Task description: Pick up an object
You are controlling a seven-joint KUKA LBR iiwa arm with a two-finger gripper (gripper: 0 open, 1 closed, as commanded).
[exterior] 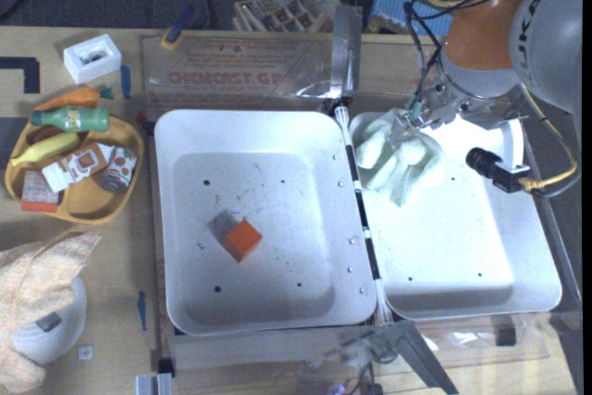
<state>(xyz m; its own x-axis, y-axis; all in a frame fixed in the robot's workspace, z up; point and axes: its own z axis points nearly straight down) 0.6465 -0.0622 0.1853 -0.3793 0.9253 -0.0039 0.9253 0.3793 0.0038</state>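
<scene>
So the arm (518, 23) has the hand (407, 129) down in the far left corner of the right bin (481, 291), sitting right on a pale, soft-looking cloth (393, 166) that's bunched up against the bin wall. Can't tell if the hand is clenched or released, it blends into the white fabric and the glare.

If the cloth is the target, I'd pinch a raised fold rather than press flat, since limp fabric slides and droops; lift straight up and clear of the wall beside it.

The other candidate is an orange block (243, 239), well off to the hand's left in the left bin (185, 153). It looks rigid, boxy, matte, with flat faces that would suit a two-finger pinch. Both bins look like smooth hard white plastic, shallow with rounded corners
</scene>
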